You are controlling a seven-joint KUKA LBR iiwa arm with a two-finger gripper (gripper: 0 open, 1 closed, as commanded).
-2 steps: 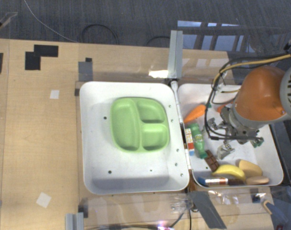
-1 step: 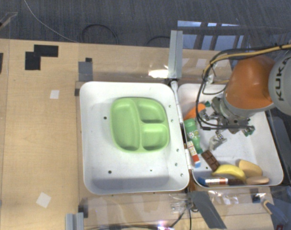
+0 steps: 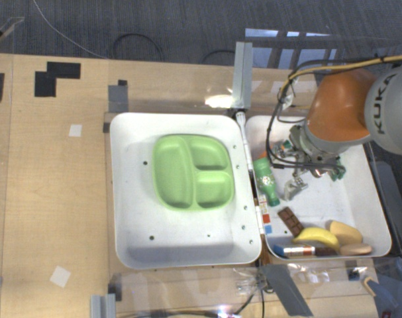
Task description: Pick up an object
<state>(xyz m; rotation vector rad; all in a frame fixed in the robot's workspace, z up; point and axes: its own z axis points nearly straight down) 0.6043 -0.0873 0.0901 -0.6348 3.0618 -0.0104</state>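
The right bin (image 3: 376, 204) holds several objects. A green bottle (image 3: 265, 179) lies along its left wall. A brown bar (image 3: 291, 220) lies just below the bottle, and a yellow banana (image 3: 318, 236), a tan bread-like piece (image 3: 347, 232) and a red-and-white marker (image 3: 301, 250) sit along the front wall. My gripper (image 3: 299, 185) hangs under the orange wrist band over the middle of this bin, just right of the green bottle and above the brown bar. Nothing shows as held by it.
The left bin (image 3: 131, 237) bears a light green divided plate (image 3: 191, 171) at its middle. A metal post (image 3: 242, 75) stands behind the gap between the bins. Black cables (image 3: 275, 128) loop from the wrist over the right bin's back.
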